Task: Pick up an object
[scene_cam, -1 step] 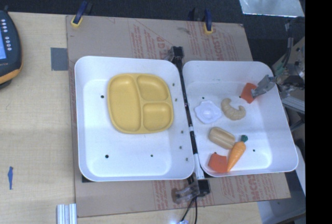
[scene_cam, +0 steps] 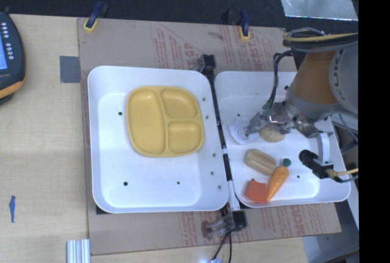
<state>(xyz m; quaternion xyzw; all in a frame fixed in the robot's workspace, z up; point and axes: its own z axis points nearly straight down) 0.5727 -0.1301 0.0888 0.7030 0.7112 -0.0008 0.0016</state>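
Note:
My gripper is low in the right bin, at its middle left, hanging from the grey arm with the orange band. A round beige piece lies right under and against the gripper; I cannot make out whether it is held. A small pale lavender-white object lies just left of the gripper. In front of it lie a tan bread-like roll, an orange carrot with a green top and a red piece.
The left bin holds a yellow divided plate. A black fitting with a yellow cable sits over the right bin's right side. Clamps hold the brown board. A handheld pendant lies at the far left.

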